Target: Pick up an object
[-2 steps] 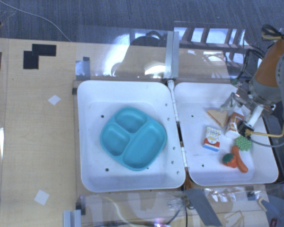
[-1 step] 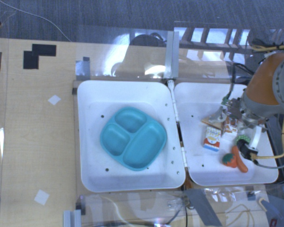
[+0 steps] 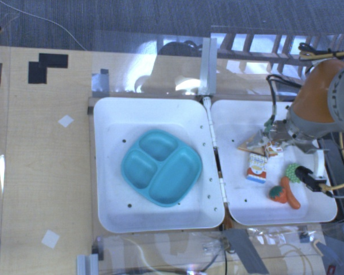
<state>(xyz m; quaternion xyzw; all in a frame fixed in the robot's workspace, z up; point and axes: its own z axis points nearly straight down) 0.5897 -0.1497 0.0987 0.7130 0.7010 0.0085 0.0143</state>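
Arm: the grey KUKA arm (image 3: 332, 96) enters from the right edge and bends down over the right bin (image 3: 235, 208); its orange band faces the camera above the wrist, and black cables loop over the top of it.

Wrist: the wrist points down and to the left, toward the upper middle of the right bin.

Gripper: the gripper (image 3: 270, 137) sits low over the bin floor, at the left end of the wrist, partly hidden by the arm's own body; whether it is spread or closed cannot be told, and nothing can be seen held in it.

Small carton: a small white carton (image 3: 256, 168) with an orange and blue print lies flat on the right bin's floor, just below the gripper and a little to its left.

Brown pieces: flat brownish pieces (image 3: 253, 145) lie right at the gripper's tip; whether they touch it cannot be told.

Toy carrot: an orange carrot with a green top (image 3: 289, 189) lies near the bin's lower right corner, below and to the right of the gripper, close to the carton but apart from it.

Left bin: the left bin (image 3: 112, 211) holds a teal divided plate (image 3: 161, 167) with three compartments, well apart from the gripper.
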